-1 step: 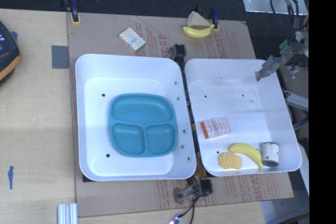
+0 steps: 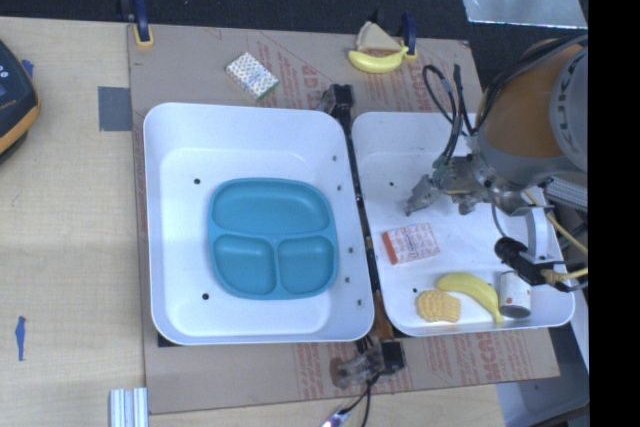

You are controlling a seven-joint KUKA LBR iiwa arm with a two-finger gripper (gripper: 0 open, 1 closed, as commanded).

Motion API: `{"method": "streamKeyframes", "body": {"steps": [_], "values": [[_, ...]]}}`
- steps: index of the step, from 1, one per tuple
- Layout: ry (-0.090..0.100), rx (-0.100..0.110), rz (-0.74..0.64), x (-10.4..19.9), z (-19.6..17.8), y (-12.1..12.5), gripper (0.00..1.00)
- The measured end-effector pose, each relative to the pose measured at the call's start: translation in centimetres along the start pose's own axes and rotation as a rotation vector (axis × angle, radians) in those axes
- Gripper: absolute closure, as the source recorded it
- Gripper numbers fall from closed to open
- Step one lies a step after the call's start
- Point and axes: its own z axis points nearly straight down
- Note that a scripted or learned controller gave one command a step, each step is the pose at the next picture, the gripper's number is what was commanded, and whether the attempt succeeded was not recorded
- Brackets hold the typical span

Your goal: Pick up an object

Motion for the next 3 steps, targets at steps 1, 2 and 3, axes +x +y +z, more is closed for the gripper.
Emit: {"method": "streamKeyframes", "body": {"steps": [1, 2, 3], "values": [[-0.004, -0.015, 0.003, 1.9, 2.8, -3.2, 0.00], [0.000, -0.005, 0.002, -1.6, 3.1, 6.6, 0.00], [0.000, -0.005, 0.004, -9.7, 2.7, 8.4, 0.00]]}}
